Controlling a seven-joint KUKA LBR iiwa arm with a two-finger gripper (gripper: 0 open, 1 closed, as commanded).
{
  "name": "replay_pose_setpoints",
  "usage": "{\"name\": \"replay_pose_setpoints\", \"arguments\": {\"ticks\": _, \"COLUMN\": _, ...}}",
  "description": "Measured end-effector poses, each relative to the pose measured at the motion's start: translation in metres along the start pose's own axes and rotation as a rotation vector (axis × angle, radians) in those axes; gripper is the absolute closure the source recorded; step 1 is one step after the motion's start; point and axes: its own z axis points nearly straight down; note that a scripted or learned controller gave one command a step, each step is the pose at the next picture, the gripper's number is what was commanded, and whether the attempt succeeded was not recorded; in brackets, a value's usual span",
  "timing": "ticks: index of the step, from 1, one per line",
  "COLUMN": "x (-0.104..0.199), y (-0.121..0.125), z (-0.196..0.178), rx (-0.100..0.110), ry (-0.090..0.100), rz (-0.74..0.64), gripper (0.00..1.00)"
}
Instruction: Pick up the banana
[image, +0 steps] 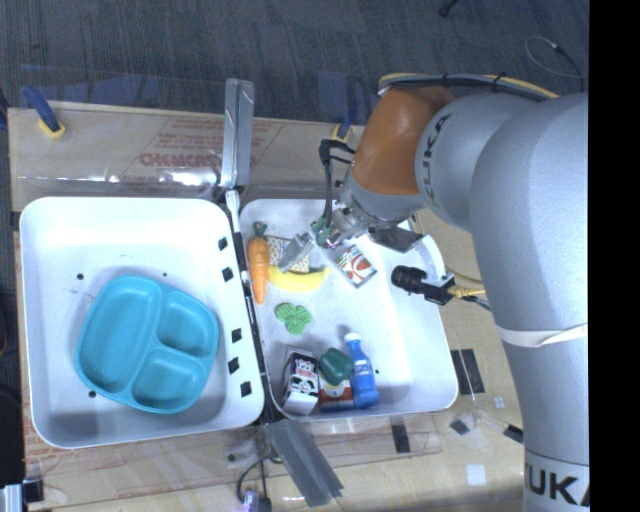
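My pincer (300, 250) hangs low in the right bin (425, 385), directly over the near end of the banana (300, 281). Whether it is clenched or released I cannot tell from this angle. The banana lies near the bin's back left corner, just beside the carrot (258, 268) that runs along the left wall. A green toy (294, 318) sits in front of the banana. A small red-and-white packet (355, 266) lies to its right. In the left bin (60, 230) rests a blue divided plate (148, 343).
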Motion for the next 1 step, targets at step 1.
{"name": "replay_pose_setpoints", "arguments": {"ticks": 1, "x": 0.0136, "y": -0.0422, "z": 0.0459, "rx": -0.001, "ry": 0.0, "rz": -0.011, "gripper": 0.0}}
